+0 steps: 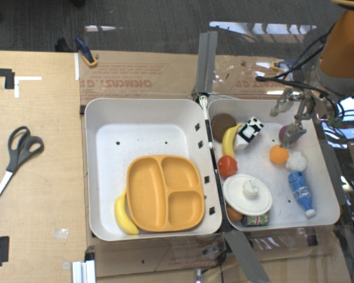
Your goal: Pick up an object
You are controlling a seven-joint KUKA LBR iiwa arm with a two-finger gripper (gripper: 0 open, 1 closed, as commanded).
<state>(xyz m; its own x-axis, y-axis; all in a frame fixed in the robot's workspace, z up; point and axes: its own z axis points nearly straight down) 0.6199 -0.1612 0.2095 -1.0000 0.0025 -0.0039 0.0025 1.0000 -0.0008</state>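
In the right bin (330, 211) an orange ball (278, 154) is lying just beside a white ball (296, 161), with a blue bottle (300, 193) below them. The claw (292, 133) is hanging over the bin's upper right, close above the orange ball and touching a purple object (283, 132); how far it is opening cannot be told. The arm (342, 46) is reaching down from the right.

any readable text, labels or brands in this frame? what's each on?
"CHEMCAZ, CE": my best reading of red print, upside down and blurred, on the cardboard sheet behind the left bin.
Blue bottle in the right bin: label too small to read.
Green-labelled can under the white lid: print unreadable.
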